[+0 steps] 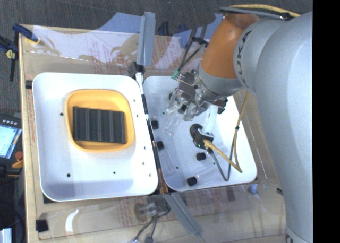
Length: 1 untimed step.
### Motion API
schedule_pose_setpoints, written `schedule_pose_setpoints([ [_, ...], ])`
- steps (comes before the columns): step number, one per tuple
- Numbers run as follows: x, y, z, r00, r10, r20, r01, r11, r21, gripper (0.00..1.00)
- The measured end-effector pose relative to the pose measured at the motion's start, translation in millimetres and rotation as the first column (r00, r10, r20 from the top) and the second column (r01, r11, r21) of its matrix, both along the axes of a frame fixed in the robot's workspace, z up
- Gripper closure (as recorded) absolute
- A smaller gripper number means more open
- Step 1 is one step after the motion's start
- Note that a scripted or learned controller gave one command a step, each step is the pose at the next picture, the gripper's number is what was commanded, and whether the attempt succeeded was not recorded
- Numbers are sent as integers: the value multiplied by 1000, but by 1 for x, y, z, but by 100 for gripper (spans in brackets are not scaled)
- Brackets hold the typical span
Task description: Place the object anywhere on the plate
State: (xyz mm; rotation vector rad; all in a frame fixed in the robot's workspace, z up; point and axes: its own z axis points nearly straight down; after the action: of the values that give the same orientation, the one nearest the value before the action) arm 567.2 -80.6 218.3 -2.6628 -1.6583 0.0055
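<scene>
Over the right white bin (241, 170), toward ten o'clock, we see the two-finger gripper (178, 110); grip unreadable. Yellow square plate (98, 100) sits left, at nine o'clock.

**Grey arm, orange band, cables on show**

The arm (281, 77) is a bulky pale grey shell, smooth and rounded. An orange band (226, 43) wraps above the wrist. Dark metal gripper (183, 106) hardware below, and a yellowish cable (234, 157) loops off it.

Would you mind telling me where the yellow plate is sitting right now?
The yellow plate lies in the left white bin, toward its upper middle, with a dark ribbed block resting on it; the gripper is over the right bin.
</scene>
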Motion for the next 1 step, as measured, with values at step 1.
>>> schedule_pose_setpoints([
  [1, 17, 48, -28, 976, 219, -1, -219, 976, 1, 100],
])
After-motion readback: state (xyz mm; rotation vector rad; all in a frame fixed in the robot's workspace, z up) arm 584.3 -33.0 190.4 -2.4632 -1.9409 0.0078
